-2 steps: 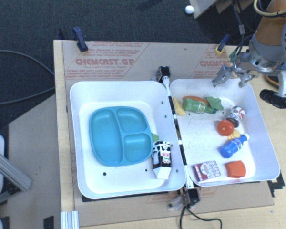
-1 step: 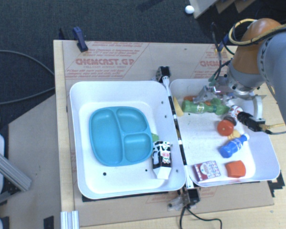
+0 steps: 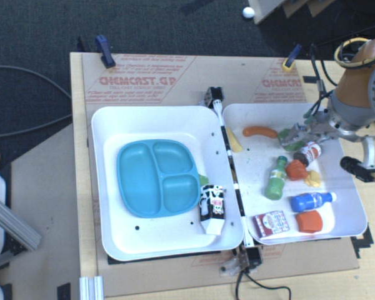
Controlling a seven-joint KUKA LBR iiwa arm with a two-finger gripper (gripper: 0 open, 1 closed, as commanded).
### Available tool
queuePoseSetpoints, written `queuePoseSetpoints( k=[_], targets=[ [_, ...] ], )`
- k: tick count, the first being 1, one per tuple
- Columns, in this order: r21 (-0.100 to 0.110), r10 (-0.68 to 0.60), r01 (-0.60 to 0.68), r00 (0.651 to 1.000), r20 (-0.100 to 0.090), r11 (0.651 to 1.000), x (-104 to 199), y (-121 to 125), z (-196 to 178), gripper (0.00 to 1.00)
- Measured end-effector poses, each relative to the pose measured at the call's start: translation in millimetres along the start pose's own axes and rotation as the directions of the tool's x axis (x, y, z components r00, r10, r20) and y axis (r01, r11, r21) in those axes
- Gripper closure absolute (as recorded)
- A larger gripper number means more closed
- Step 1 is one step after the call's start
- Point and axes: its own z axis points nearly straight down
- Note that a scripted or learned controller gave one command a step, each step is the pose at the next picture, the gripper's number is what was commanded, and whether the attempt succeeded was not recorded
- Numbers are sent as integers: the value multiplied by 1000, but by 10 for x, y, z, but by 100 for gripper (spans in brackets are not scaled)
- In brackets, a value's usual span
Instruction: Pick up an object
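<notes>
The end effector [image 3: 298, 134] is seen low in the right bin [image 3: 356, 220], at its upper right; whether it is apart or together cannot be told. A small bottle [image 3: 307, 153] with a white label and red band lies just below it, long axis slanted.

The hand [image 3: 298, 134] hides part of a green item [image 3: 292, 145] beneath it.

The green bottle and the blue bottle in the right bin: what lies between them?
In the camera view, bare white bin floor lies between the green bottle and the blue bottle.
</notes>
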Motion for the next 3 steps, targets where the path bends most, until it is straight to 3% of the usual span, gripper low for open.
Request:
queuePoseSetpoints(
  k=[1,2,3],
  targets=[
    [6,3,-3,1000,1,1000,885,-515,20,0],
    [6,5,-5,1000,3,1000,639,-1064,16,0],
    [2,4,-4,1000,3,1000,645,-1050,-91,100]
  ],
)
